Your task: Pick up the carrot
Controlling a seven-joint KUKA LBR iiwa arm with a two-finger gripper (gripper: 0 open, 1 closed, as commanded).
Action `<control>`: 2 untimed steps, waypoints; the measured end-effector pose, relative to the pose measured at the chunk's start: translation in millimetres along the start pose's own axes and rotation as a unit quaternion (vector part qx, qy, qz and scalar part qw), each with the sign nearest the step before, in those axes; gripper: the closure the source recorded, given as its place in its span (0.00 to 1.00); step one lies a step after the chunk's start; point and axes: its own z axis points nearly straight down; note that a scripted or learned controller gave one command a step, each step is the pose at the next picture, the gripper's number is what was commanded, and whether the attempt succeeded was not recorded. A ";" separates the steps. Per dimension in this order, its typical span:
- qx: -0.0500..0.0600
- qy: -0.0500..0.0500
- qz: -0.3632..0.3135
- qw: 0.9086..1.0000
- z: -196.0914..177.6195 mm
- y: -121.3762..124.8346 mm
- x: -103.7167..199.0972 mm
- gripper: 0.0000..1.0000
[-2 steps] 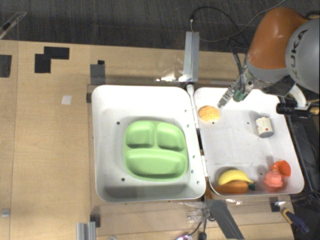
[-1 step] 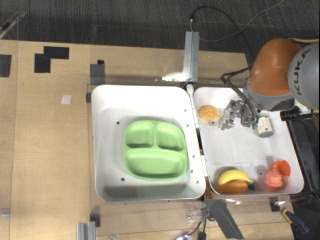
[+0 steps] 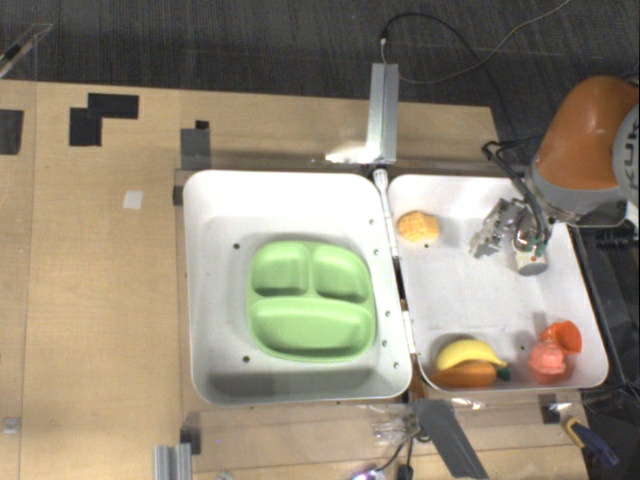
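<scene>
One orange carrot with a dark green tip.

Robotics lab test cell. Evidence: plywood bench left of gripper, metal bracket post behind-left, loose black cable behind, dark carpet floor beyond.

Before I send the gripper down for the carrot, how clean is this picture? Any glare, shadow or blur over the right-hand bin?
Camera view: light is even and soft. A bright glare patch sits on the metal bracket behind the bins. The gripper is small and slightly blurred, casting only a faint shadow on the right bin. The carrot is sharp enough, though the banana overlaps its upper edge.
</scene>
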 end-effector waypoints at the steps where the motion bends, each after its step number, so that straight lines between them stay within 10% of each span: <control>1: 0.001 -0.003 -0.076 0.997 28.3 -69.6 27.8 1.00; 2: 0.000 0.000 -0.331 0.944 -38.3 -68.7 41.6 1.00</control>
